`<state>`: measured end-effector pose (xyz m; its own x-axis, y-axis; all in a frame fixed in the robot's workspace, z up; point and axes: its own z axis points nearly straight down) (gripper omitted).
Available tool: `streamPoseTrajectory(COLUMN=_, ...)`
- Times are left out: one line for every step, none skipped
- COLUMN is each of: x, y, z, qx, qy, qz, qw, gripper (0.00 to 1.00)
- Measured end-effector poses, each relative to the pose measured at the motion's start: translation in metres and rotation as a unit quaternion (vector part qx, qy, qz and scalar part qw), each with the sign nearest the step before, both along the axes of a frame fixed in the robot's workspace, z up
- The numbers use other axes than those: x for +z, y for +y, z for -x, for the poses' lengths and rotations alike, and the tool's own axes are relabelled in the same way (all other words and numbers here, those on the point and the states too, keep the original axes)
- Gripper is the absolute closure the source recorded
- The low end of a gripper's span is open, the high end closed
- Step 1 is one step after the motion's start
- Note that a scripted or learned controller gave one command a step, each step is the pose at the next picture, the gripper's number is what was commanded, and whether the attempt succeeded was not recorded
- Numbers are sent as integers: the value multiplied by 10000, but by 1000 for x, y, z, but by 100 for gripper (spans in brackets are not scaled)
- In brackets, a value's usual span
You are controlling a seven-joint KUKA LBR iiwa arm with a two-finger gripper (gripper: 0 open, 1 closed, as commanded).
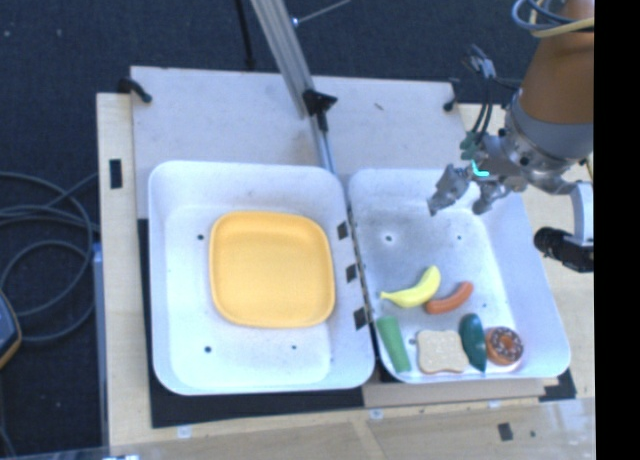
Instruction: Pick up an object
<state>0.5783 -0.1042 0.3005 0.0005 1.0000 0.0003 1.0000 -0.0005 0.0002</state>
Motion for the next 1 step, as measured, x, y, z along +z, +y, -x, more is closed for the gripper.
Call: streamPoseTrajectory(x=0, y=0, z=0, qx=0, qy=0, qz=0, qw=10000, gripper=0)
